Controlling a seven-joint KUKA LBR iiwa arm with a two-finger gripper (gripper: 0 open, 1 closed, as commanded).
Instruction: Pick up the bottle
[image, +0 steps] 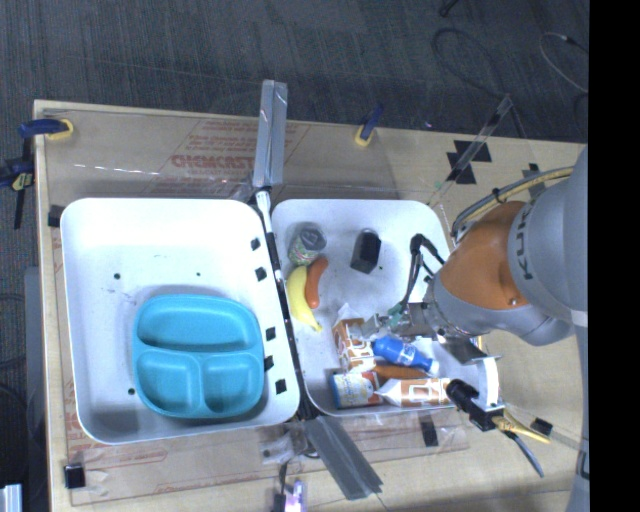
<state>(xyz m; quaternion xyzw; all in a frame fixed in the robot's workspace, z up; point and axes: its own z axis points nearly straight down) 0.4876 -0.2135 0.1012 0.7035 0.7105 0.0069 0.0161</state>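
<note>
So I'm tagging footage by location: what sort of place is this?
Probably a robotics lab test bench: a robot arm reaches over two white bins, clamps pin a sheet to the bench, and cables lie on the floor.

Faint, unreadable red print on bench (215, 150)

– Small blue plastic bottle with a white cap (403, 352): lying where?
– On its side in the right-hand bin, lower part, tilted slightly, resting among cartons; cap end toward the right
</note>
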